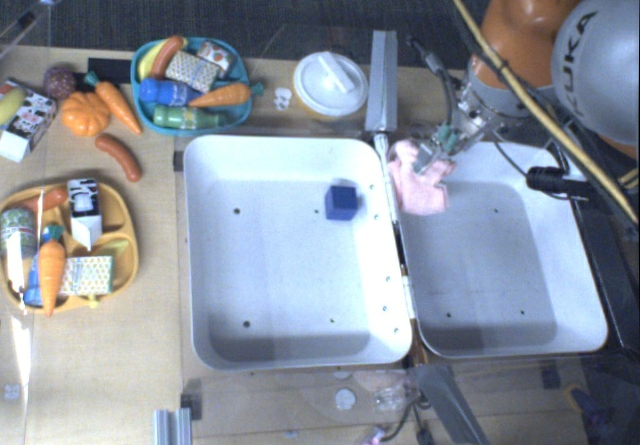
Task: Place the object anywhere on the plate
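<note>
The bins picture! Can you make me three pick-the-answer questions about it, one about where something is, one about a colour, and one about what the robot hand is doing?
1. Where is the blue block?
A. In the left bin
B. In the right bin
C. On the wooden bench

2. What colour is the soft thing in the right bin?
A. Green
B. Pink
C. Black

3. What is the gripper doing?
A. Resting on the blue block
B. Hovering over the left bin
C. Touching the top of the pink thing

Answers:
1. A, the block sits on the left bin's white floor, near its upper right.
2. B, it is pale pink against the white bin.
3. C, the gripper's tip meets the pink thing's upper edge in the right bin's top-left corner.
</note>
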### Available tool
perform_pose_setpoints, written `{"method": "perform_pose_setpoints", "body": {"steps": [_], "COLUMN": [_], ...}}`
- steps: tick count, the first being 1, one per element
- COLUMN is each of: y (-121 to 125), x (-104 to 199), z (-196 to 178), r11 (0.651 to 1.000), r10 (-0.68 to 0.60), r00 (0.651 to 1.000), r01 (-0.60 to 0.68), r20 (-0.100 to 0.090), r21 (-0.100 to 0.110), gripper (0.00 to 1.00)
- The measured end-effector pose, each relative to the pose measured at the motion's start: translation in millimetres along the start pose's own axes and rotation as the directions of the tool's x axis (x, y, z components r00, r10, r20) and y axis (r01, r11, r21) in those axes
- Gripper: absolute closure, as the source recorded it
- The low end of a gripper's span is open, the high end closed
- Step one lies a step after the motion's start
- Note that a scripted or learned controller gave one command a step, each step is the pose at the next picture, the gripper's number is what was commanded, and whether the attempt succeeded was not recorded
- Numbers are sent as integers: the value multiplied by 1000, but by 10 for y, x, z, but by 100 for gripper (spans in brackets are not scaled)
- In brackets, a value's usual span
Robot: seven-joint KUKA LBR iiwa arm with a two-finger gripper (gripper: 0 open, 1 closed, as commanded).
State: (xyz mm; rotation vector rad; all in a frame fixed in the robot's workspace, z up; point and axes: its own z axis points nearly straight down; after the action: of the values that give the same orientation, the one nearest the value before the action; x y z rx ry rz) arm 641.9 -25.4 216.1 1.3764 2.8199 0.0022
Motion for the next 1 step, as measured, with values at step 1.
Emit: {"method": "perform_pose_setpoints", "body": {"steps": [1], "y": [39], "x": [494], "z": [-136], "r11": [920], "r10": [-391], "r00": [920], "r01": [391], "r20": [1], "r21": [-2], "gripper": [100]}}
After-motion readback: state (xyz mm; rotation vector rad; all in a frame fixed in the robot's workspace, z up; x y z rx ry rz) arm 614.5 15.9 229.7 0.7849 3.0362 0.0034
